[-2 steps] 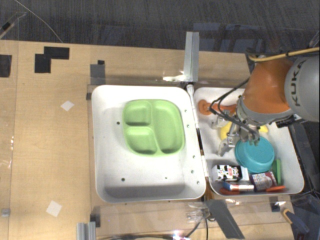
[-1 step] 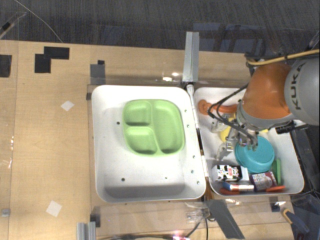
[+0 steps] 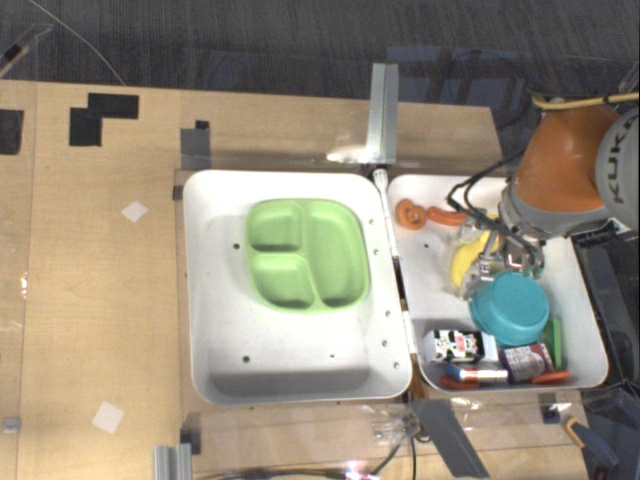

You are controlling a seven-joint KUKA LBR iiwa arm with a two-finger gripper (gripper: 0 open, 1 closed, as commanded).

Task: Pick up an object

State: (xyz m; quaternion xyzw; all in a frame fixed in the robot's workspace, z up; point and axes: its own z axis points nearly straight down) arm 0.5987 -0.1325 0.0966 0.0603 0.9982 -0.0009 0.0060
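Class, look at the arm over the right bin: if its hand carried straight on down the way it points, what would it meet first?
Most likely the banana, which lies just under the hand, with the teal bowl right beside it. Depth is hard to judge from this slanted view, so the bowl's rim could be touched first instead.

The arm [image 3: 585, 163] is cut off by the right edge. The gripper [image 3: 505, 260] hides part of the banana [image 3: 466, 258]. Small items [image 3: 500, 360] along the right bin's [image 3: 590, 318] front wall cannot be identified.
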